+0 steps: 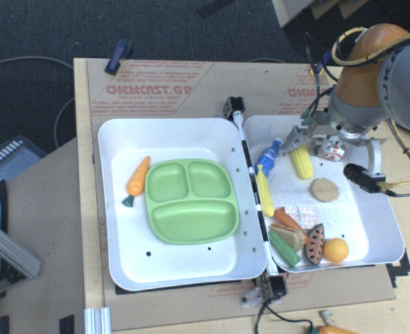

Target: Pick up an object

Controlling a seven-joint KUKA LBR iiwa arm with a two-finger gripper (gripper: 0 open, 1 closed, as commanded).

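One hand (314, 143) just above corn cob (301, 163).

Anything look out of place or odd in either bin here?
One thing: a toy carrot lies alone on the left bin floor beside the green divided plate, apart from the other toy food in the right bin.

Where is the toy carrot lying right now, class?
The toy carrot lies in the left bin, on the bin floor just left of the green divided plate, its orange tip pointing up and away from the camera.
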